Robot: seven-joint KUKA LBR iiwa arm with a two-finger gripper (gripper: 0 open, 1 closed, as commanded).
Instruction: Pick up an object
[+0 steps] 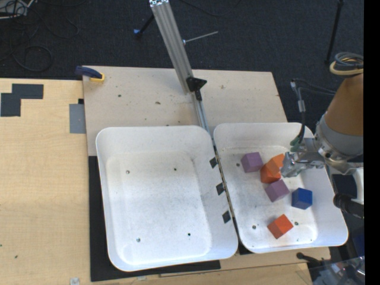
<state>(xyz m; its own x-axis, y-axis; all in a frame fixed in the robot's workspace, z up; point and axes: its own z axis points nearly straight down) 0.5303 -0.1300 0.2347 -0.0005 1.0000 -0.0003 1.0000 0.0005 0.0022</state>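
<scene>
The right bin (320,233) holds several small blocks. An orange block (271,170) lies near its middle, and my gripper (290,165) sits low right against that block's right side. A purple cube (252,161) rests to the left of the orange block, and a second purple cube (276,190) lies just below it. Further right is a blue cube (301,198), and an orange-red cube (280,225) lies near the front rim. The arm's wrist hides part of the bin's right side.
The left bin (113,159) stands beside the right one, with black clips (218,187) along the shared rim. A slanted aluminium bar (176,46) rises behind the bins. A blue and yellow clamp (90,73) grips the board's far left corner.
</scene>
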